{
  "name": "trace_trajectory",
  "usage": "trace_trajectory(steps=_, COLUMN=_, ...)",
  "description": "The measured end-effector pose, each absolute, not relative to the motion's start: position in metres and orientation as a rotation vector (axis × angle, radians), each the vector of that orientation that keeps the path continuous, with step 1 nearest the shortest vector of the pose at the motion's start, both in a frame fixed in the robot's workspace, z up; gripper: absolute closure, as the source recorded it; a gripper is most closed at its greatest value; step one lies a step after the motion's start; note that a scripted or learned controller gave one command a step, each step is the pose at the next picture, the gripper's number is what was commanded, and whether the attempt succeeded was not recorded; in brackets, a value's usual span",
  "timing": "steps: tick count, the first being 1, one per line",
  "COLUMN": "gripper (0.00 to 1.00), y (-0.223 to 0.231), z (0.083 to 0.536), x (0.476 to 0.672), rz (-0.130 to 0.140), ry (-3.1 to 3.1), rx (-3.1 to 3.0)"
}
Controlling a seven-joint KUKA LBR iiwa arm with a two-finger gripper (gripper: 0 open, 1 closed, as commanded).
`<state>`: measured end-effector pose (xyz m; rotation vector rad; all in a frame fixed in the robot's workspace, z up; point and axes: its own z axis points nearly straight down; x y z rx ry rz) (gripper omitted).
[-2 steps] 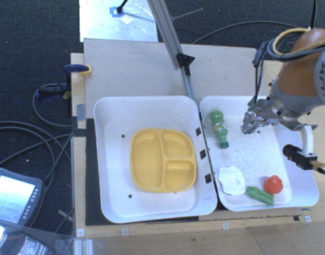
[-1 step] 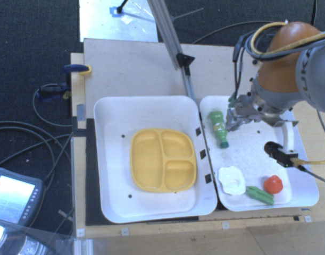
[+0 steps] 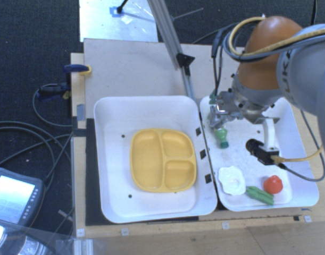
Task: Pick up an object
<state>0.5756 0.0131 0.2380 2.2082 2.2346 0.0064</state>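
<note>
Right bin point(image 3: 306, 195): green bottle point(image 3: 222, 138) just under arm's jaws point(image 3: 218, 122); jaw state can't tell.

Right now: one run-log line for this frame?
gripper: low in right bin, over small green object | grasp: unconfirmed | also in right bin: white piece, green piece, red piece | left bin: yellow tray

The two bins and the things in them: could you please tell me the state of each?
Left bin: holds the yellow tray, flat, compartments bare.
Right bin: holds four items.
Green bottle: under the end effector.
Fried egg: lying flat.
Green vegetable: lying flat.
Tomato: resting beside the vegetable.
</note>
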Motion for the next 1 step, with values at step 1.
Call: trace_trajectory(steps=1, gripper=1.0, y=0.0676, z=0.2257, x=0.5745, rz=0.002, ry=2.235, rx=2.21)
